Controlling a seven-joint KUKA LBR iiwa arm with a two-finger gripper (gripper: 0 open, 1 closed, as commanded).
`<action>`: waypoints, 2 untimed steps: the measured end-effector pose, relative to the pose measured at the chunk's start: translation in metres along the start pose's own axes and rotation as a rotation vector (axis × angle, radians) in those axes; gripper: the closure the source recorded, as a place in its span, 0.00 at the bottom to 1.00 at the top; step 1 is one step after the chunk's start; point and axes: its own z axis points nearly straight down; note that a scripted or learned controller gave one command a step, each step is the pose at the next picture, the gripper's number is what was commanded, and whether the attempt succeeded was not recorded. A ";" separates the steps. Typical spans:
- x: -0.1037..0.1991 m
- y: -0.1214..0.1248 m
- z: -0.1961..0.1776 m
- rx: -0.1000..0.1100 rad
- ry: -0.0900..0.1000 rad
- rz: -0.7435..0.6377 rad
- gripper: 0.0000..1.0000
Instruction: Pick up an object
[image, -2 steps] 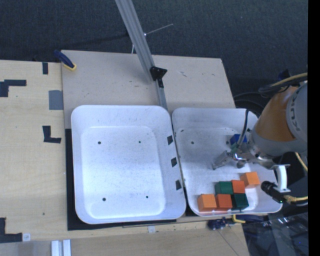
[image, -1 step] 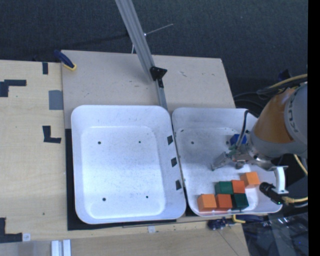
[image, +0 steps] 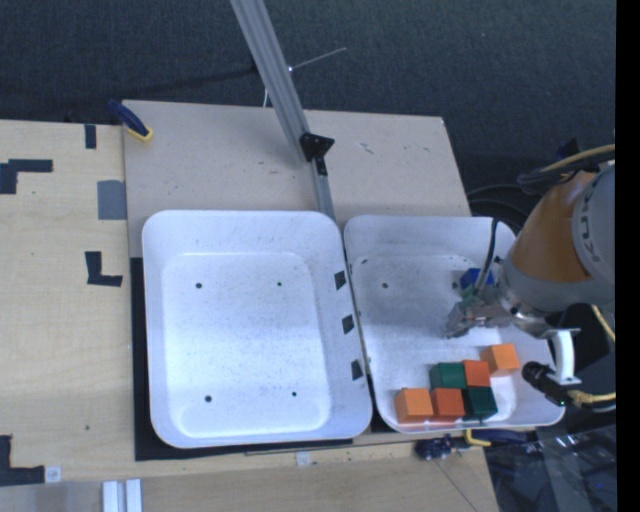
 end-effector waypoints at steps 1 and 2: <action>0.002 -0.004 -0.043 -0.006 -0.001 0.002 1.00; 0.004 -0.008 -0.105 -0.009 -0.003 0.001 1.00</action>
